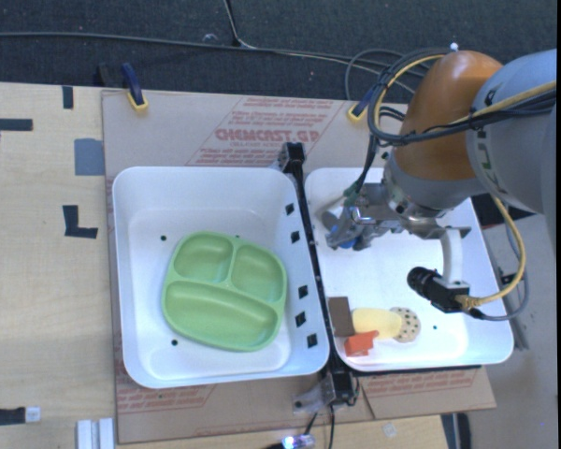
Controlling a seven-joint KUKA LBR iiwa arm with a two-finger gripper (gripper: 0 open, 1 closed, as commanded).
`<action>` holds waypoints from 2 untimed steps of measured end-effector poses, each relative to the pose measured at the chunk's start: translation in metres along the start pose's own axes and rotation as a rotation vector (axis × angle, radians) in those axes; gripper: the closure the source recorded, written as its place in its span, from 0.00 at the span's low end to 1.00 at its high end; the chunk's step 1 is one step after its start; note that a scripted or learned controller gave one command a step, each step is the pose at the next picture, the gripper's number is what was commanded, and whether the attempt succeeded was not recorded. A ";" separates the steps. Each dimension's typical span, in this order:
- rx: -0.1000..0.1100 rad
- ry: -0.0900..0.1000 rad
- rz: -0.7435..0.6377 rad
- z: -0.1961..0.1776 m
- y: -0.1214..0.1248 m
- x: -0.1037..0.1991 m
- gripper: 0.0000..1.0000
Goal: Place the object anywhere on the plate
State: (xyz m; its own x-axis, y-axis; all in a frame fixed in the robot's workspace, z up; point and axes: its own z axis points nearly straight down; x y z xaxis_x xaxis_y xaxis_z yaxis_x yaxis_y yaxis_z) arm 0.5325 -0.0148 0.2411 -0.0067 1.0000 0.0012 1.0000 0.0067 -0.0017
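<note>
— Pale wood tabletop (pixel 37 279), cardboard sheet under two white bins. How far along are we?

— By our reading, nowhere yet. We see the green plate (pixel 226 290) bare in the left bin (pixel 131 251): smooth moulded plastic, rounded corners, three shallow sections.

— And the objects?

— Down at the near edge of the right bin (pixel 486 344), well apart from the plate: a brown block (pixel 338 315), an orange piece (pixel 358 344), a yellow lump (pixel 376 321) and a speckled cookie-like disc (pixel 407 325), clustered and touching.

— The gripper?

— We see the gripper (pixel 344 229) low over the right bin's far part, nothing visibly between it. How far open, we cannot tell. Picking and carrying remain.
</note>
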 end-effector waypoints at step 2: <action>0.002 0.000 0.000 0.010 -0.009 0.106 1.00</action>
State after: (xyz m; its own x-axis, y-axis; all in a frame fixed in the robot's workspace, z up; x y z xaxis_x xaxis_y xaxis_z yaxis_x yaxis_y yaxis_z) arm 0.5227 0.0913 0.2311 -0.0065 1.0000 0.0008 1.0000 0.0065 -0.0037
